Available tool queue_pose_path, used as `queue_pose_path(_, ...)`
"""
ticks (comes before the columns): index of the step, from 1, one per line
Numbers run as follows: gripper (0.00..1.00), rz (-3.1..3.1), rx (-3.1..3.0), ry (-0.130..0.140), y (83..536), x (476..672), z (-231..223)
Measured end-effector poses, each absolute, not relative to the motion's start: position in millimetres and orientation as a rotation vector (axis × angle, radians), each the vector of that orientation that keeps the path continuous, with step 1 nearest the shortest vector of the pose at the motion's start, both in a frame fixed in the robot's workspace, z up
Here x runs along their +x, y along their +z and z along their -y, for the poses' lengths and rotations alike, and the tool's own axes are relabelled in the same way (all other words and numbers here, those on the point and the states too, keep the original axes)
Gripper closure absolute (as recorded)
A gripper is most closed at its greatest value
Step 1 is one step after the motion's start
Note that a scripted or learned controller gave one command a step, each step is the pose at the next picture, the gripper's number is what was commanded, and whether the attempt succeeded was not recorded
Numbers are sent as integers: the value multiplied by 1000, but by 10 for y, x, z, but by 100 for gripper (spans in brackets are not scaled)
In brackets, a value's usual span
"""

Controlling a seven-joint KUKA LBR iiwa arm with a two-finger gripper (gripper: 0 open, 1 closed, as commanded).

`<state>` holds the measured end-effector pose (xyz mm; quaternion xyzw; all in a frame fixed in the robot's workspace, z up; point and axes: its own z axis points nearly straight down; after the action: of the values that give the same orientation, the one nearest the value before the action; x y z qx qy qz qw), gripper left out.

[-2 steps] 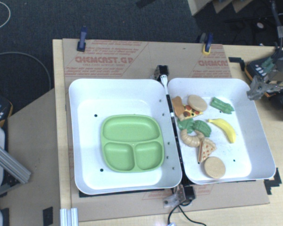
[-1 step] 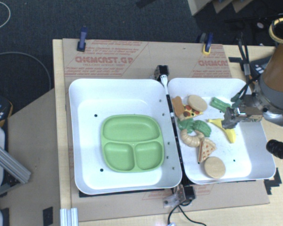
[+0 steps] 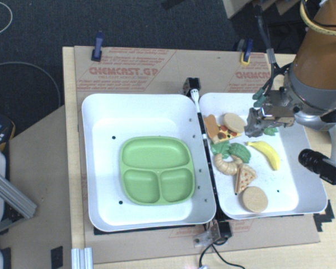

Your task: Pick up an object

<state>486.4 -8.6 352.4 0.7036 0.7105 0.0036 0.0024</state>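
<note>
arm reaching in from right, wrist angled down, claw (image 3: 261,126) low over right bin (image 3: 302,200), finger state unclear, banana (image 3: 267,152) just below it, long axis diagonal, upper-left to lower-right

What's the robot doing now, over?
Gripper low over right bin, beside the banana. Toy food piled close on its left. Nothing seen picked up. Green tray sits in left bin.

Green divided plate (image 3: 157,170) lies in the left bin (image 3: 95,150).
</note>
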Motion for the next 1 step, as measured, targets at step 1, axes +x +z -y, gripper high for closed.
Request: queue_pose_path(1, 100, -2229, 2221, -5, 3091, 4787, -343)
